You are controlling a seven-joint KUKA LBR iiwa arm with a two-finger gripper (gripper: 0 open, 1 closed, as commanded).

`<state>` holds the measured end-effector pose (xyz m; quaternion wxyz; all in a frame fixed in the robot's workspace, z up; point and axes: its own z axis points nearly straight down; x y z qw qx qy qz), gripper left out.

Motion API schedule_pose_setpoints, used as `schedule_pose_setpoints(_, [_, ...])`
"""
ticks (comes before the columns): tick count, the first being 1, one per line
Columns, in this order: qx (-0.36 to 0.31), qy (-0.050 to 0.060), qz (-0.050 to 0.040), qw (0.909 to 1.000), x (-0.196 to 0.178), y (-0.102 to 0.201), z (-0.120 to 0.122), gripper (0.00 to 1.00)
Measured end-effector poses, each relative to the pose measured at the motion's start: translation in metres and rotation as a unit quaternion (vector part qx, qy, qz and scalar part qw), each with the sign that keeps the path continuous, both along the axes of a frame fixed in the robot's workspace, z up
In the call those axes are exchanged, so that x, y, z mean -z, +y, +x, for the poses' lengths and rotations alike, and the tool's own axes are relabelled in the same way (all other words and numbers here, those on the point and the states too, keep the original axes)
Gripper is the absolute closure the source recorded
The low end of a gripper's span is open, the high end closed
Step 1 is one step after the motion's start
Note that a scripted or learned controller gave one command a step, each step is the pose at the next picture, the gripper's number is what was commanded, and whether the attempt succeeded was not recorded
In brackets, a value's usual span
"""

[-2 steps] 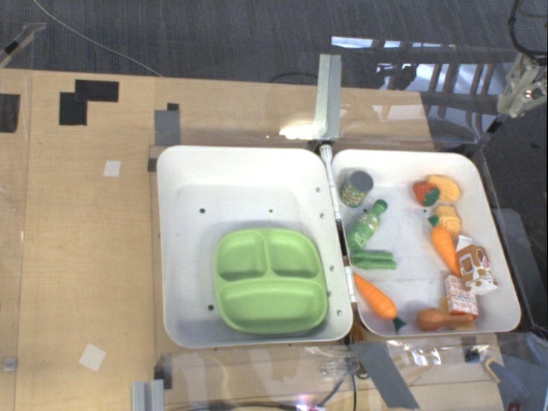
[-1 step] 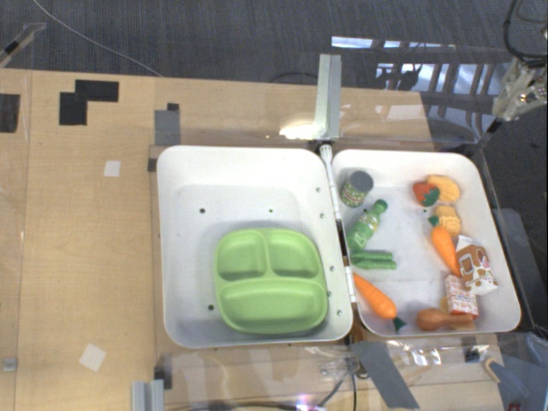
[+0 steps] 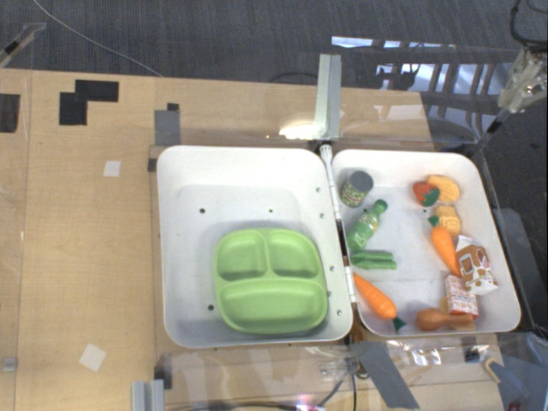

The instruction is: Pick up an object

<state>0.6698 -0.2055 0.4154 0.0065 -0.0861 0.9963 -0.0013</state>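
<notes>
The gripper (image 3: 522, 84) sits at the top right corner, off the bins; its grip cannot be told. A carrot (image 3: 374, 296) lies in the right bin (image 3: 402, 165), perhaps touching the green bottle (image 3: 367, 224).

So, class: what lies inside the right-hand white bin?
The right bin holds a can, a green bottle, a green pod, two carrots, cartons and other toy food. Whatever lies beneath them is covered.
</notes>
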Motion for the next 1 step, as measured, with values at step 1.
schedule_pose_setpoints(1, [-0.001,0.0,0.0,1.0,0.0135,0.0003,0.0002,1.0])
